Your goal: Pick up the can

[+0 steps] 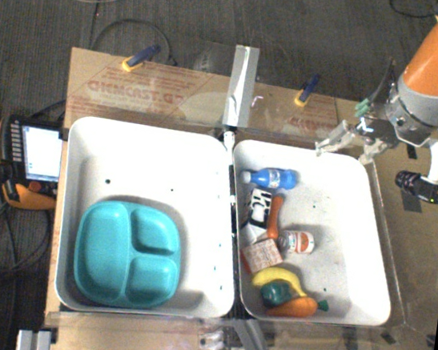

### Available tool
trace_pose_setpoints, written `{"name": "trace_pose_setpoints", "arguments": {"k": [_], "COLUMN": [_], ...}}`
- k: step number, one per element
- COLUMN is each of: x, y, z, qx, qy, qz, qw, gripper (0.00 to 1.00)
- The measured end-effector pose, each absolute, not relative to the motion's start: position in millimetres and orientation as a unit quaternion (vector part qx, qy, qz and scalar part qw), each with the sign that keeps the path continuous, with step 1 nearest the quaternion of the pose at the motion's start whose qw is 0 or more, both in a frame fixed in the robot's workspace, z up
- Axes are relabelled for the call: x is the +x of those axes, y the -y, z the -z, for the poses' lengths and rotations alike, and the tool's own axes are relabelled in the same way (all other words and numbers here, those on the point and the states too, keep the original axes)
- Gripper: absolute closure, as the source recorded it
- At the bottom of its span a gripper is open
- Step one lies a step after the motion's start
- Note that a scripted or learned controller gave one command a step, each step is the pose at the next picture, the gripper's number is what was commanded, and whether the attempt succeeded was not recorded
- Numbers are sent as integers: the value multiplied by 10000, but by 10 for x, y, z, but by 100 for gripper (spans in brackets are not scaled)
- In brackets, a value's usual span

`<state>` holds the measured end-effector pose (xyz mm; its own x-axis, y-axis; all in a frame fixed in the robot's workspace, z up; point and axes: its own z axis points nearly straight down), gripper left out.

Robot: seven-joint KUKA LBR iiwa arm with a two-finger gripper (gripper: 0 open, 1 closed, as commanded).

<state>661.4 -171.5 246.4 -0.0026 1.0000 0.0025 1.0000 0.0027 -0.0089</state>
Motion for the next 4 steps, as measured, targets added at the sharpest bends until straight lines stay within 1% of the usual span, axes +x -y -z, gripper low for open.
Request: {"name": "trace_pose_setpoints", "arguments": {"k": [1, 2, 3, 4], "x": [6082, 6569, 5875, 5514], "y": [1630, 1272, 1678, 1657], "z": [-1148, -1625, -917, -897], "qx": [-7109, -6147, -5642, -5686], "qy": [7032, 7887, 8256, 8226], "qz": [-37, -29, -1, 26], "qw": [47, 30, 6, -87], "gripper": [0, 0, 0, 0]}}
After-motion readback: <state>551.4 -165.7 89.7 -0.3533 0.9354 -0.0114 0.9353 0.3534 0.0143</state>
